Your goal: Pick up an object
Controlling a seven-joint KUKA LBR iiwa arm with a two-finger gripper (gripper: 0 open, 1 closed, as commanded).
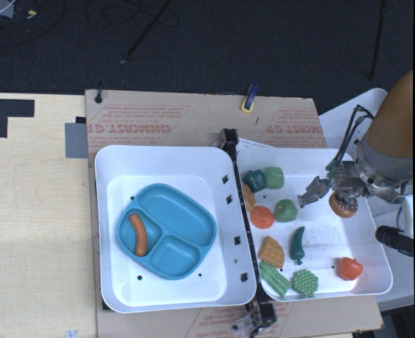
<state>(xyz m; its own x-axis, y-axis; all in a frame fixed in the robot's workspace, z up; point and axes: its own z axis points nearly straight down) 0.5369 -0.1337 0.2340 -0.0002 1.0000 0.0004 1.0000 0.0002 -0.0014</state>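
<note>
The grey metal two-finger gripper (314, 193) was seen low over the right shallow white plastic bin (376, 277) — its fingers spread apart, with nothing pinched between them. A round green toy apple (285, 210) was placed just beside the fingertips. In the left white bin (112, 277) a blue divided plate (183, 224) was laid — an orange toy sausage (138, 234) was kept on it.

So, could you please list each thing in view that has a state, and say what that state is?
gripper: over the right bin, holding nothing; open or shut unclear
blue divided plate: flat in the left bin
hot dog: lying in the plate's left compartment
green pepper: lying on the right bin's floor
waffle: lying flat
</note>
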